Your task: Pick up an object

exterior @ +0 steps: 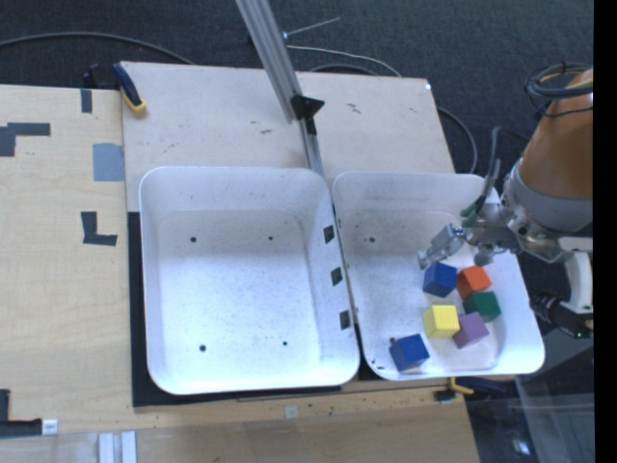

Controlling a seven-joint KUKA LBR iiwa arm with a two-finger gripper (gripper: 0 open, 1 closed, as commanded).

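Note:
Several small cubes lie in the right bin (386,210): a blue cube (440,279), an orange cube (473,281), a green cube (483,305), a yellow cube (442,319), a purple cube (471,330) and a second blue cube (409,351) near the front wall. My gripper (461,244) hangs just above and behind the blue and orange cubes, at the right bin's far right. Its fingers look spread, with nothing between them.
The left bin (154,258) stands beside the right one. A metal pole (273,51) slants across the bench behind the bins. A yellow-and-blue tool (129,89) lies at the bench's back left. Cables trail on the dark floor.

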